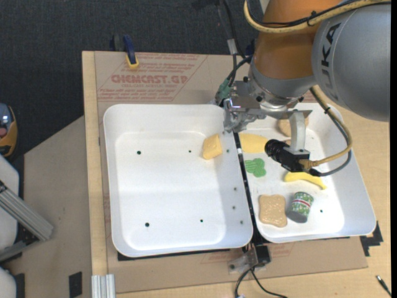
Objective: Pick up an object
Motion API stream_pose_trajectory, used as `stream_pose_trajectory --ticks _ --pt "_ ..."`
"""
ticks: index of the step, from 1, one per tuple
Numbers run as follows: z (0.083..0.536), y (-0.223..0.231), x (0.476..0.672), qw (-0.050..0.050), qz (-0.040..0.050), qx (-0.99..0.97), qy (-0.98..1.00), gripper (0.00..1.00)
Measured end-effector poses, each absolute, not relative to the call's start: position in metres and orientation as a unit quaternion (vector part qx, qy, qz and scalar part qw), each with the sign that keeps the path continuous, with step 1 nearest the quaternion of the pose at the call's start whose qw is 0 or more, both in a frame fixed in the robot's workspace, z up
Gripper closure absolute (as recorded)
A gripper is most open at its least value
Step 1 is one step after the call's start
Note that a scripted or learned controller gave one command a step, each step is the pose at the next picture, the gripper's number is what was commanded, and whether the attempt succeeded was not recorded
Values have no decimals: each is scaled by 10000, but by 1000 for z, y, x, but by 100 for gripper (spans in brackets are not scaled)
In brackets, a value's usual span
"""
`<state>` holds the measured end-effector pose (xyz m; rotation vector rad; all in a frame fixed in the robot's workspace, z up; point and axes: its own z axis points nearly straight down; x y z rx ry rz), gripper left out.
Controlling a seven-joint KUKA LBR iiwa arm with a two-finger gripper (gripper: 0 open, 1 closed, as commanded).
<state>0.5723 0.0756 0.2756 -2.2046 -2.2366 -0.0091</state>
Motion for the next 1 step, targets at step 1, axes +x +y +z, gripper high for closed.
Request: stream_pose_trajectory --ticks 1 --pt "277 66 571 -6 -6 -7071 -7072 0"
